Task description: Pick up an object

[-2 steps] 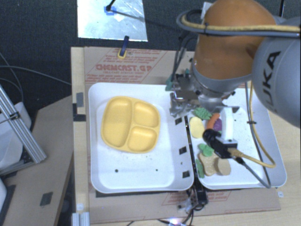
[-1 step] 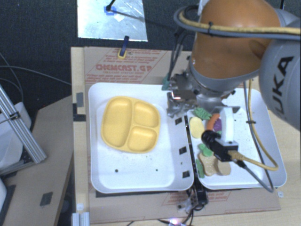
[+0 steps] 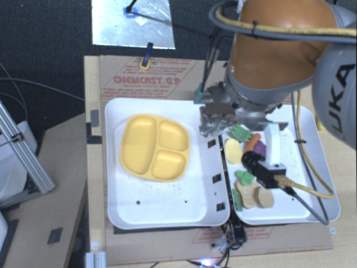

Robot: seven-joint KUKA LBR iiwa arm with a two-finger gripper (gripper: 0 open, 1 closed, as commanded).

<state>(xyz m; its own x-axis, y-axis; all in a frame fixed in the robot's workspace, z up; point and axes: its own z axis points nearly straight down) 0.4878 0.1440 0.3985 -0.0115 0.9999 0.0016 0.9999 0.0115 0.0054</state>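
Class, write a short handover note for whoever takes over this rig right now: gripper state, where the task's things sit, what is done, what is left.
Gripper: low over the top left corner of the right bin, beside the divide between the bins; whether it is open or shut cannot be told, and nothing is seen held.
Things: small toy food pieces lie along the right bin's left side, among them a green piece, a yellow piece, an orange piece and tan rounds. The left bin holds a yellow divided plate.
Done: no pick visible.
Left: grasp one object and lift it.
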